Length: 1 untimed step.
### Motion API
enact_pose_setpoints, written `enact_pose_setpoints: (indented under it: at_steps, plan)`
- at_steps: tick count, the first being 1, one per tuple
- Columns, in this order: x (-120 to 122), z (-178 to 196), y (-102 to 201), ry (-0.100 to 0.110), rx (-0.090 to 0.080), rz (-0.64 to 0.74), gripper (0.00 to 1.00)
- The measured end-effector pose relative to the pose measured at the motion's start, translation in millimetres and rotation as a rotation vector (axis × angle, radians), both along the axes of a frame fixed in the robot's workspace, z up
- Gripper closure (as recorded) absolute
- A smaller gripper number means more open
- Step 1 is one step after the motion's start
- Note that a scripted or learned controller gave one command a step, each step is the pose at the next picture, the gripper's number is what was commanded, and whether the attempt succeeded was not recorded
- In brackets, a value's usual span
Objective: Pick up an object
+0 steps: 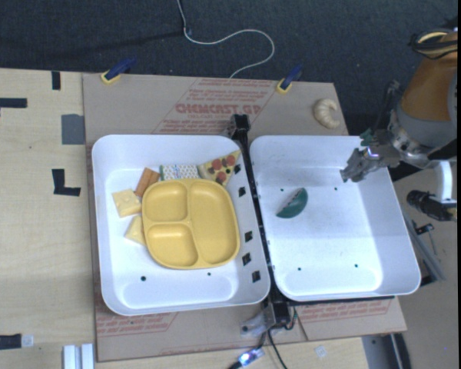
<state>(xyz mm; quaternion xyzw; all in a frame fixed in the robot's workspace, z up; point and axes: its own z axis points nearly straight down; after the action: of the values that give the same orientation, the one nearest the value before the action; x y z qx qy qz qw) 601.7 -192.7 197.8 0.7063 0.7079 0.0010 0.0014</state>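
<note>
You have the gripper [355,167] hovering over the right bin [392,271], close to that bin's far right corner and just inside its right rim, hanging from the grey arm [426,98] with its orange band that reaches in from the right. Whether it is released or clenched cannot be told at this slant, and nothing shows in its grasp. The one thing in your right bin is a small teal object [293,203], lying flat on the floor in the far left part, nearer the dividing rim than the middle. It is roughly crescent-shaped, and its long axis runs diagonally, from the near left up toward the far right. It lies well apart from the gripper. In your left bin [111,283], a yellow divided plate [190,223] sits at the middle, with tan blocks [127,203] touching its left edge and a patterned piece [221,164] along its far edge. A pale lump [327,112] rests on the cardboard [207,106] beyond the right bin's far edge.
</note>
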Motion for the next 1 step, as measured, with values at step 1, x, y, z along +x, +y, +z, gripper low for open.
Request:
enact_pose_setpoints:
  at_steps: [1]
  plan:
    - [0.7, 28.0, 0.7, 0.002, 0.001, 0.000, 1.00]
